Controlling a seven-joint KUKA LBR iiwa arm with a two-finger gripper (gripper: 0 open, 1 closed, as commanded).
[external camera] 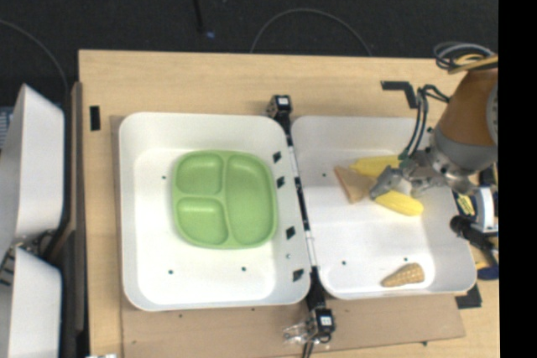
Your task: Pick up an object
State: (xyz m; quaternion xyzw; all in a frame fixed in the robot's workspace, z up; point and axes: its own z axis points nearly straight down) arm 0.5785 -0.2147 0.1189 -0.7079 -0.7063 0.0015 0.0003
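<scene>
In the right bin [369, 264] a yellow banana-like object lies under my gripper [401, 180], with one yellow end [373, 166] showing up-left of the gripper and another [400, 203] just below it. Whether these are one object or two is hidden by the gripper. A tan wedge-shaped piece [350, 183] lies right beside the yellow object, on its left. A tan cone [404, 275] rests near the bin's front edge. The gripper is down low over the yellow object, and the arm [467, 121] reaches in from the right.
The left bin [143, 264] holds a green divided plate [225, 199]. A ridge with black clips [295, 205] separates the two bins. Cables [415, 109] hang by the arm at the right bin's back right corner.
</scene>
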